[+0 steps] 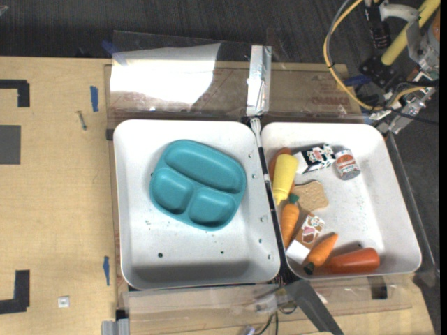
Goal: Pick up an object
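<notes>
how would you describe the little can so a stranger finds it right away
Look in the right white bin, toward its far edge. The can lies right of the black-and-white carton. It is the sole small cylinder with a red label.

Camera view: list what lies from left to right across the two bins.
Left bin → teal tray → right bin, holding yellow bottle → small can.
</notes>
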Tool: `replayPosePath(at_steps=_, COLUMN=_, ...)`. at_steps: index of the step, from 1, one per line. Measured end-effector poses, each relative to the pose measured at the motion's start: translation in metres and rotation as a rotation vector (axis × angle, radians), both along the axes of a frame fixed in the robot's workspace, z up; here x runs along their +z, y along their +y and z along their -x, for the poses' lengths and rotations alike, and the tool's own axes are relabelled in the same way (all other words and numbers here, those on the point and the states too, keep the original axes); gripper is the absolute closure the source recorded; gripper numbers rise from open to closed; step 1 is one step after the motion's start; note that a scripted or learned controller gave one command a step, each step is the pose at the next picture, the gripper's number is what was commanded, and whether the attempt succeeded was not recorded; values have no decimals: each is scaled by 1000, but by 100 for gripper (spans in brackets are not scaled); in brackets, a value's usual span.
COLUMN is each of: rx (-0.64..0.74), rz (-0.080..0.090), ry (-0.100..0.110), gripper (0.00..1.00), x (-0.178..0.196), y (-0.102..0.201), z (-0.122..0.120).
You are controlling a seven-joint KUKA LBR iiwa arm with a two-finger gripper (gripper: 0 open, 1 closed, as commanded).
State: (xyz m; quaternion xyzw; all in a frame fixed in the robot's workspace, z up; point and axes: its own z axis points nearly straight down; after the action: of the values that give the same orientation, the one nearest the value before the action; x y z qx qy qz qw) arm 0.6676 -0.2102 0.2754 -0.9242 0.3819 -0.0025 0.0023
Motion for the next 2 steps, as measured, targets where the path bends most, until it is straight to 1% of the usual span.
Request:
replayPosePath(at_steps=1, rx=-50, rz=-3, ry=5, gripper=100, x=-4, y=71, z=7)
replayPosePath(at_steps=2, rx=-99, rz=-4, ry=7, gripper=100, x=-13, y=105, z=0)
